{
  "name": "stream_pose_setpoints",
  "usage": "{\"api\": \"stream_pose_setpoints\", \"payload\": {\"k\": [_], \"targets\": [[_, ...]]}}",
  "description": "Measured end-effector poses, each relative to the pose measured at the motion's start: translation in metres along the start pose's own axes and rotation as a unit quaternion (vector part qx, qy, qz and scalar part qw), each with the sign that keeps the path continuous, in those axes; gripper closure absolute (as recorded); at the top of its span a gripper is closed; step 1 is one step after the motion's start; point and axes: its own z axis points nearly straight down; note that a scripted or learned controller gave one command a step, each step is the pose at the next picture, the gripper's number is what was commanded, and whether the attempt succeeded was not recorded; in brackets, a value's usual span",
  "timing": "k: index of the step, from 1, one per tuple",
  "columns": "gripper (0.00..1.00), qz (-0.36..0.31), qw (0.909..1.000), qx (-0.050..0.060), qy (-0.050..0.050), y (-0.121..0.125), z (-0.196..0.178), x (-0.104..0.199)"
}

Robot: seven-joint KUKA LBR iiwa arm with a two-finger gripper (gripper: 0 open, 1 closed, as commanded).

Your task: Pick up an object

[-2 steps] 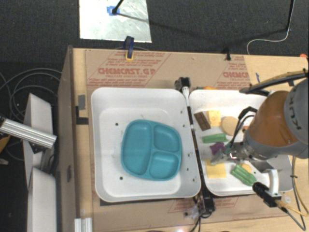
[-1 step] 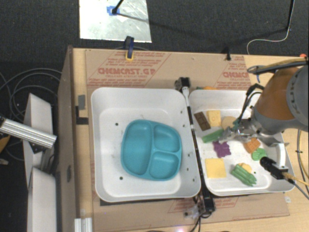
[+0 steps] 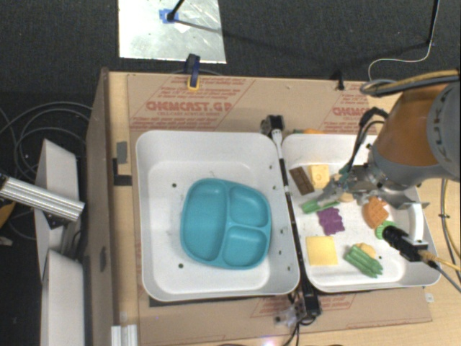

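Camera view has the jaws (image 3: 337, 188) low in the right bin (image 3: 425, 283), over a green stick (image 3: 315, 205) and beside the purple piece (image 3: 330, 220); whether they are apart or together I cannot tell. Nothing looks lifted yet, so the pick seems undone. Left bin (image 3: 155, 193) holds 1 blue plate (image 3: 225, 223)
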Motion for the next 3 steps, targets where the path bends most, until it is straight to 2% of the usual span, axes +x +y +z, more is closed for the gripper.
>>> {"api": "stream_pose_setpoints", "payload": {"k": [1,2,3], "targets": [[0.0,0.004,1.0,0.004,0.0,-0.015,0.081,-0.013],[1.0,0.003,1.0,0.002,-0.001,-0.013,0.067,-0.013],[1.0,-0.002,1.0,-0.003,0.0,0.032,-0.028,0.061]]}}
